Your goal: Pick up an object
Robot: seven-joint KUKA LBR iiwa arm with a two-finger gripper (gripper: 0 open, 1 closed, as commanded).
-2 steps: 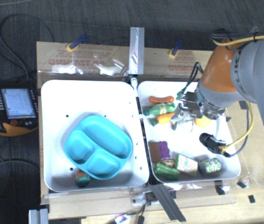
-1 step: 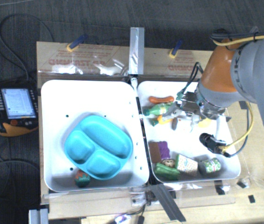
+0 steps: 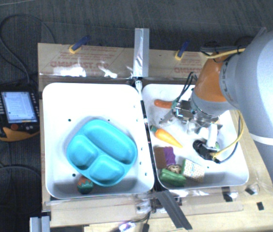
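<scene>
gripper low in right white plastic bin | grip state: cannot tell | risk: orange plastic carrot just beside, may get nudged away

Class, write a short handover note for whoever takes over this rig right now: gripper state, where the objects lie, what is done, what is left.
Gripper: low over the right bin; nothing seen held.
Right bin: orange carrot beside the divider, a second orange piece at the far end, purple block, green toy, small patterned box.
Left bin: blue divided tray, small ball.
Done: arm is in the right bin.
Left: grasp and lift one object.
</scene>
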